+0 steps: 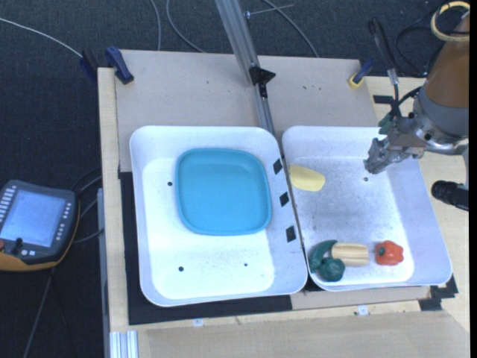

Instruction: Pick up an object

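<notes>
Fingers on the gripper [375,162] are too small and dark for you to judge; I cannot tell their state, and nothing shows between them. You see the gripper over the upper right part of the right bin [417,222], above bare floor. So I judge the pick is not yet done. Nearest to it is the yellow piece [306,178], by the bin's left wall. Well apart, at the front edge, lie a green vegetable [326,260], a beige roll [350,254] touching it, and a red tomato [387,253]. The left bin [149,200] bears a blue plate [223,191]. Nothing blocks your way down.
</notes>
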Controlling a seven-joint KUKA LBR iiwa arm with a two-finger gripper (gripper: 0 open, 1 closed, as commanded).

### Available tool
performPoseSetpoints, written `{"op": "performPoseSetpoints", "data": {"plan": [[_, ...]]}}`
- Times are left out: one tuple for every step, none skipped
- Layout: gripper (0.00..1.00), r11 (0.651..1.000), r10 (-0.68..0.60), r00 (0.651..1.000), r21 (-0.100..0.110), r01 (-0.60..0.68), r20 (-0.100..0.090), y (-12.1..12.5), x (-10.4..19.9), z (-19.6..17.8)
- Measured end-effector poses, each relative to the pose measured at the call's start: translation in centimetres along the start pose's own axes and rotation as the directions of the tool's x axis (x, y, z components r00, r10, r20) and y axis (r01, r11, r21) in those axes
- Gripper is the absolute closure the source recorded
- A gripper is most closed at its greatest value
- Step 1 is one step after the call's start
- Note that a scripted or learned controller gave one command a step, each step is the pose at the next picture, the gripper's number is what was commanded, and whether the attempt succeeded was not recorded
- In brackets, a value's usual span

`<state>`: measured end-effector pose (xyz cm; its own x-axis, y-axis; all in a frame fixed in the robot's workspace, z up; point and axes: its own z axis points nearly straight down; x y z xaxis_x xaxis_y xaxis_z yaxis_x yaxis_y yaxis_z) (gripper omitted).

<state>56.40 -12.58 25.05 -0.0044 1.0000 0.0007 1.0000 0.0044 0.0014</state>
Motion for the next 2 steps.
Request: {"op": "performPoseSetpoints", "data": {"plan": [[1.0, 1.0, 0.0, 1.0, 0.0, 0.0, 0.0, 1.7, 4.9, -0.8], [1.0, 1.0, 0.0, 1.0, 0.0, 0.0, 0.0, 3.1, 9.6, -1.3]]}}
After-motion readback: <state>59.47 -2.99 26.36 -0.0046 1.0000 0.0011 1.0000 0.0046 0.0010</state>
